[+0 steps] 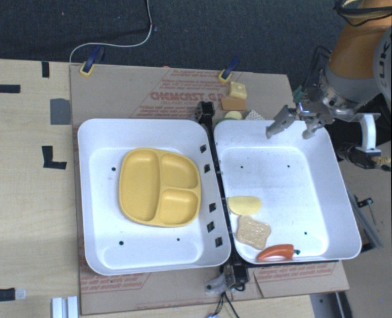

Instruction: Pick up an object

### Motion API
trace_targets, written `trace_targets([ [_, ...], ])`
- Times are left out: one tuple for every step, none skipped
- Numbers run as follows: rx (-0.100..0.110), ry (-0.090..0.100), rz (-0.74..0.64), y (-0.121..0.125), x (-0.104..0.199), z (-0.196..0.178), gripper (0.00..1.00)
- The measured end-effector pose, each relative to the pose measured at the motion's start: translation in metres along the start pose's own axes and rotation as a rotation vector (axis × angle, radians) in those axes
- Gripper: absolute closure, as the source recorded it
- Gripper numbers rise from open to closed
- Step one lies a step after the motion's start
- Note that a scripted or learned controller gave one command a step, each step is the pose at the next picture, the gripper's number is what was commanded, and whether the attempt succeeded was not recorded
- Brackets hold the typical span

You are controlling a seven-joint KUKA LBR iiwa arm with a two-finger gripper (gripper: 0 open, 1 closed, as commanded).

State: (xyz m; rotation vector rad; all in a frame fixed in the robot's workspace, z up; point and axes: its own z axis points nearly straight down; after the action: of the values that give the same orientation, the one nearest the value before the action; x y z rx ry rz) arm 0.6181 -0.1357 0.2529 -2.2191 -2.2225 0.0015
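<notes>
Three small objects are lying in the right bin (328, 177), all crowded toward its near-left corner: a pale yellow piece (244, 205), a tan textured cracker-like piece (253, 232) just below it, and an orange-red sausage-shaped piece (276, 252) hugging the near edge. The gripper (294, 125) is hanging over the far edge of that bin with its two fingers spread wide and nothing between them, well apart from all three.

The sausage-shaped piece is running nearly parallel to the near edge, its long axis going left to right with the right end tipped slightly toward the far side. The yellow piece is lying with its long axis roughly left to right too.

Trouble is likeliest at the walls. The orange-red piece is sitting so close to the near rim that a finger coming down could be striking the rim or pushing the piece against it instead of closing around it. The yellow piece and the tan one are nearly touching, so fingers closing on one may be nudging the other or catching both. The left bin (97, 177) is holding a yellow divided plate (159, 186).
</notes>
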Motion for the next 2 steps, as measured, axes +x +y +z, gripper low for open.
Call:
trace_targets([
  [0.007,0.003,-0.004,-0.027,0.058,0.056,0.0],
  [-0.005,-0.002,0.001,-0.011,0.041,0.171,0.0],
])
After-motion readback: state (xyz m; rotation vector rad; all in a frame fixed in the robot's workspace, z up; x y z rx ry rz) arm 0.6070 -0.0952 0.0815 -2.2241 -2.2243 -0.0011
